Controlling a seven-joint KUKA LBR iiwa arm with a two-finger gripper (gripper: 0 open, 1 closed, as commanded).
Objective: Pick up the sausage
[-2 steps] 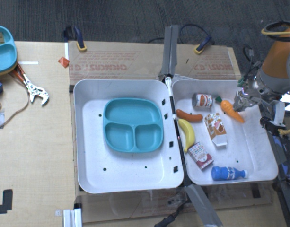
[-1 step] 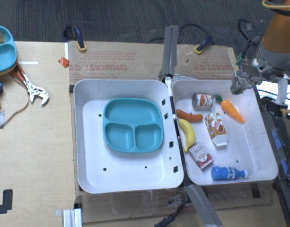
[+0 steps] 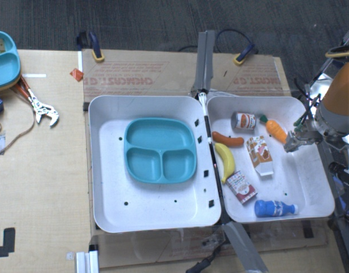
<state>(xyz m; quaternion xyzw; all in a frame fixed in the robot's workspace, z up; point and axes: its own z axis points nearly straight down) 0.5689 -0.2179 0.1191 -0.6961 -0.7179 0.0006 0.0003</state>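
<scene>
The sausage [image 3: 228, 140] is a reddish-brown link lying in the right bin [image 3: 308, 181], near its left wall, just above the banana [image 3: 225, 160]. My gripper [image 3: 292, 143] hangs over the right part of that bin, next to the carrot [image 3: 276, 131], well to the right of the sausage. Nothing shows between its fingers.
The right bin also holds a small can [image 3: 244, 120], a snack carton [image 3: 259, 155], a red packet [image 3: 241, 187] and a blue bottle [image 3: 275, 209]. A teal divided plate [image 3: 161, 151] lies in the left bin [image 3: 109, 181]. A wrench [image 3: 40, 110] lies on the bench at left.
</scene>
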